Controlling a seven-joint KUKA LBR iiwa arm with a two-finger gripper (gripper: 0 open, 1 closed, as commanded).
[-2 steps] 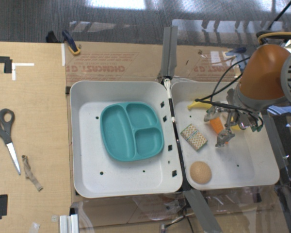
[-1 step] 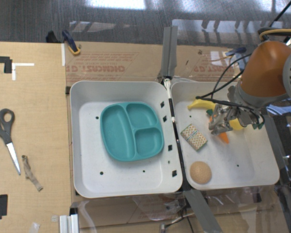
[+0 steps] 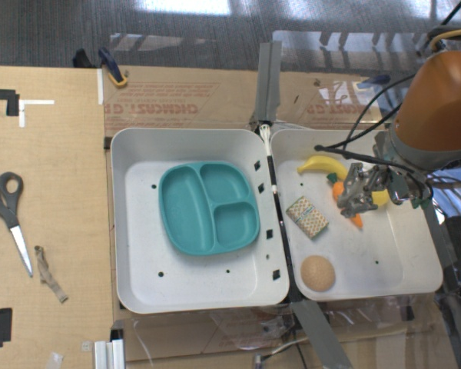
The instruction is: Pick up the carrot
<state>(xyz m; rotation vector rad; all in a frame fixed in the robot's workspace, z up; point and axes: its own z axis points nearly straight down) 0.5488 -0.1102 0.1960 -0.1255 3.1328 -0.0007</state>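
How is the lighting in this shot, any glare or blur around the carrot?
Camera view: bright, even light; a pale reflection patch on the dark floor at top; soft shadows inside the shallow white right bin. The small orange carrot is largely covered by the metal end effector, which looks slightly soft; the teal divided plate is sharp.

You see two white bins [image 3: 127, 229], one teal plate [image 3: 210, 207], one banana [image 3: 323, 164], one carrot [image 3: 340, 193], one patterned packet [image 3: 307, 217], one brown egg-like ball [image 3: 317, 273], one pair of scissors [image 3: 9, 214].
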